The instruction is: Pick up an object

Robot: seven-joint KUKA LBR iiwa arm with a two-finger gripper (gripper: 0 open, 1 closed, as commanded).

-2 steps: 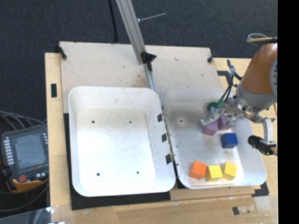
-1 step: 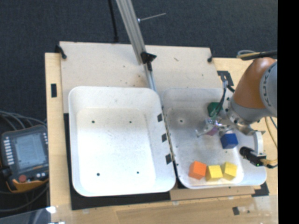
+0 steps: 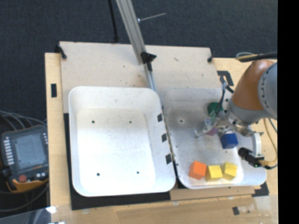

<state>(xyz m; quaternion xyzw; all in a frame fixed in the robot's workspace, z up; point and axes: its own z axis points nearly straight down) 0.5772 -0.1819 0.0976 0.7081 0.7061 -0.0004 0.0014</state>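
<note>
The hand (image 3: 209, 129) hangs low in the right bin (image 3: 187, 107), whether spread or pressed together cannot be told. Just beside it lies a blue block (image 3: 229, 140); orange (image 3: 197, 170) and two yellow blocks (image 3: 215, 172) line the near wall. A sound grasp centres over the blue block before squeezing.

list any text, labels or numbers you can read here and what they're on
None can be read.
The pendant left of the bench has a screen and buttons, too blurred to read.
The orange block, two yellow blocks and blue block show no markings.
</note>
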